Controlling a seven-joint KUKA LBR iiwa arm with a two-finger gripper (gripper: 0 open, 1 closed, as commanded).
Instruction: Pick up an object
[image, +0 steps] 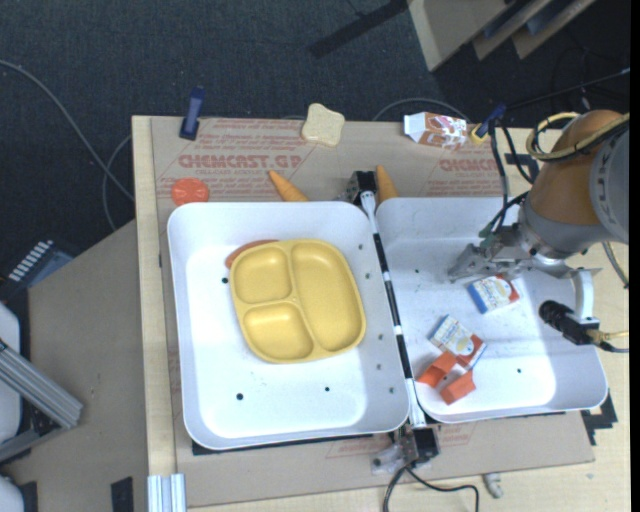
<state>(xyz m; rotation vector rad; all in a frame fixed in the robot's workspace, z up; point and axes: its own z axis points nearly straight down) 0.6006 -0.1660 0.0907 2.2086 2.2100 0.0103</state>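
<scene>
gripper (487, 262) above small carton (494, 293), lying tilted

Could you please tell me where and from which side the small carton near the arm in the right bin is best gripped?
Probably from straight above, across the carton's narrower width. It lies flat on the floor of the right bin, so its top face offers no hold and only the side edges can be pinched. The claw is just up-left of it; the orange blocks lie well clear.

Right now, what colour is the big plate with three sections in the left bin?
Yellow. The plate shows best in the camera view, lying in the left bin.
</scene>
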